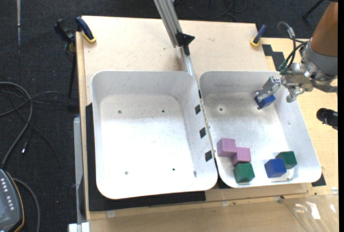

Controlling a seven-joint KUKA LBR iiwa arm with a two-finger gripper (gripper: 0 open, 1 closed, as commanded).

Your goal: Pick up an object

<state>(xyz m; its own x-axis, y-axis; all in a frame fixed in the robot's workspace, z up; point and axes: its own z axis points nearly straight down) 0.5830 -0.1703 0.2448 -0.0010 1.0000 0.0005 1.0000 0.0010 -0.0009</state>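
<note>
The arm point(325, 43) reaches in over the right edge of the bench point(140, 45), its orange band above the grey wrist. Its gripper point(267, 95) hangs over the far right part of the right bin point(236, 83), and a small blue object point(265, 100) sits at the tips of the fingers, which appear closed narrowly on it, lifted off the bin floor. Along the near edge of the right bin lie the other pieces: a pink block point(233, 150) of stepped shape near the bin's left wall, a green cube point(244, 172) touching its near side, and toward the near right corner a blue cube point(275, 167) just beside a second green cube point(287, 159). The left bin point(107, 86) sits alongside, its right wall meeting the right bin's.
</note>
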